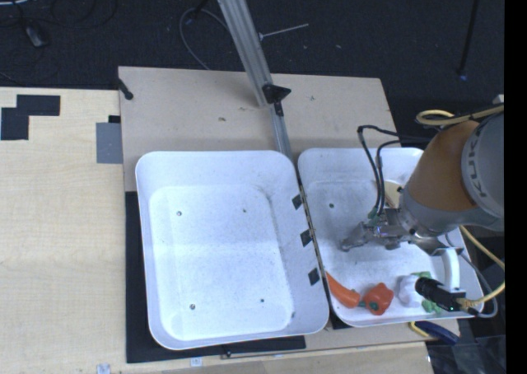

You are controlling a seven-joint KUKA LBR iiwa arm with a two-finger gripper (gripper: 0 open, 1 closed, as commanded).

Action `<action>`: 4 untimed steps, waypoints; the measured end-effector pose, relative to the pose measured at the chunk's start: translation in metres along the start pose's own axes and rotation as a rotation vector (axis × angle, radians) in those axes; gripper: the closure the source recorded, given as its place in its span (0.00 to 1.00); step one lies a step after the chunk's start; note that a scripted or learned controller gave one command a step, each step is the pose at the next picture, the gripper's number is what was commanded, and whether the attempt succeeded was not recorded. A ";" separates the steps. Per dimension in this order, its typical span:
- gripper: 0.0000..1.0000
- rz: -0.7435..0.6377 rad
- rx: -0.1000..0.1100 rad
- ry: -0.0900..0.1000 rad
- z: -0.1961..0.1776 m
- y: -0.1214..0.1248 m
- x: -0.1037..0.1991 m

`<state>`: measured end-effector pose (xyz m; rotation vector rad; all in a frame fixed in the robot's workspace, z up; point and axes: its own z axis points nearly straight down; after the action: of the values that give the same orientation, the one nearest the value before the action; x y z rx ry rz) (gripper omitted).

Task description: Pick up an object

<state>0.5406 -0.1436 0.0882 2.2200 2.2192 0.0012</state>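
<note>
Tool (352,241) — seemingly mid-floor, right bin (334,176)

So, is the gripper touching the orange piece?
Apart. The camera view shows bare white floor of the right bin between the gripper and the orange piece, which lies nearer the front rim.

**Tally: two bins, four small pieces**

There are two white bins, a left bin (214,240) and a right bin (338,175). The right bin holds four small things: one orange piece (342,291), one red piece (378,298), one white piece (408,287) and one green piece (428,307), partly hidden. Three black clips (305,237) line the seam between the bins. There is one metal rail (247,43) and one arm (449,179) with one gripper (352,242).
</note>
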 end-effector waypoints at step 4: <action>1.00 0.000 0.000 0.001 -0.168 -0.011 -0.002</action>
<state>0.5297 -0.1452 0.2559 2.2203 2.2195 0.0022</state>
